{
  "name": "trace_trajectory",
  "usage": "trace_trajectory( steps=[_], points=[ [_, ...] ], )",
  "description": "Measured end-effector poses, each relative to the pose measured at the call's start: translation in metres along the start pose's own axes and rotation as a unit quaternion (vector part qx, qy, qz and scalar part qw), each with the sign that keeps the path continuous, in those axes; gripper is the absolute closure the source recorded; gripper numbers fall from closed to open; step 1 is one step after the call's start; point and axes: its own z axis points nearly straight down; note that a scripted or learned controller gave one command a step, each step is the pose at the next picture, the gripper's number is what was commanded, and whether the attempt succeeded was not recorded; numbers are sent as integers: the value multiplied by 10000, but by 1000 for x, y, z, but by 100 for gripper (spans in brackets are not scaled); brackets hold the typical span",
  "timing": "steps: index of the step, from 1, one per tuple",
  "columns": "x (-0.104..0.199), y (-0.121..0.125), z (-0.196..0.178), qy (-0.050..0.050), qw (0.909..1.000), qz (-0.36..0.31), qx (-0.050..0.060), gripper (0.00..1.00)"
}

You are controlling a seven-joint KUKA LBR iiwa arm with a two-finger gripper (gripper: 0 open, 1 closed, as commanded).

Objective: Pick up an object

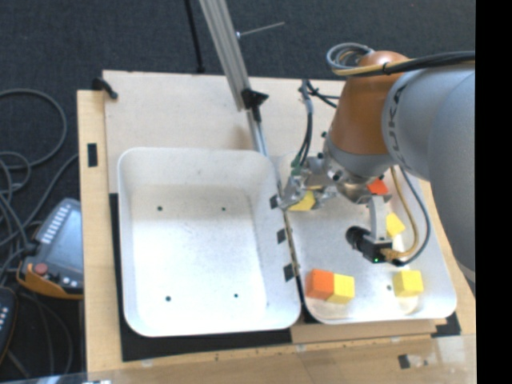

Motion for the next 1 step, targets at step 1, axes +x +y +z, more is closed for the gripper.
trace_trajectory(
  steps=[1],
  points=[
    [74,-33,5,1,10000,4,50,100]
  ],
)
